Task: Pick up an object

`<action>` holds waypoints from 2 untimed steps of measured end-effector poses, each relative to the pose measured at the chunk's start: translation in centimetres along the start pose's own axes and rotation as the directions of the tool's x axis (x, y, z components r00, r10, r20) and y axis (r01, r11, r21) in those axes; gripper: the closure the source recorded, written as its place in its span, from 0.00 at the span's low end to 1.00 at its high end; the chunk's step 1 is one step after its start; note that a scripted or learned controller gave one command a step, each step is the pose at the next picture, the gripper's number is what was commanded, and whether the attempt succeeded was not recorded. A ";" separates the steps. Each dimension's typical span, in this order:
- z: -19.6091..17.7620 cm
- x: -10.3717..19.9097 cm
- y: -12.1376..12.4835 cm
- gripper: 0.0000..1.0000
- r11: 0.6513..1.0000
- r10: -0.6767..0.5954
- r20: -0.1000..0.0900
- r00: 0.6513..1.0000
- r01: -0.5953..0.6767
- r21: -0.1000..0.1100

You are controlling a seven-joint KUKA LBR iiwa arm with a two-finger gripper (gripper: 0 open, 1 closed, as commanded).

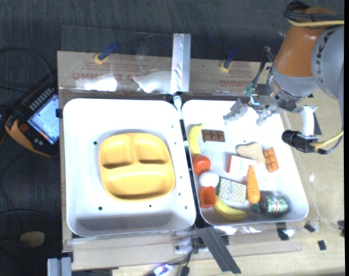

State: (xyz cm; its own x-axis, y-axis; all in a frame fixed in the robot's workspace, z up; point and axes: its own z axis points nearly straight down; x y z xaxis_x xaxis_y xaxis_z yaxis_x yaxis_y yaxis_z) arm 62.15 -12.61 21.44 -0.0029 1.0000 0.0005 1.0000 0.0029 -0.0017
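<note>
White plastic bins sit side by side on your bench point(323, 211): the left bin point(76, 171) carries one yellow tray point(137, 164), and the right bin point(289, 183) gathers the pickable clutter within the arm's reach. There you have two bananas point(194, 138), one carrot point(252, 184), one tomato point(201, 164), one chocolate bar point(213, 135) and one can point(274, 204), among others. Your gripper point(250, 111) hangs over that bin's bare top edge, fingers spread apart, holding nothing.
</note>
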 end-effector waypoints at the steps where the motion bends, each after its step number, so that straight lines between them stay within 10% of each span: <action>1: 10.4 -6.0 -5.4 0.00 0.993 -0.115 0.001 0.993 0.115 -0.001; 2: 12.0 -4.5 -10.1 0.00 0.980 -0.199 0.016 0.980 0.199 -0.026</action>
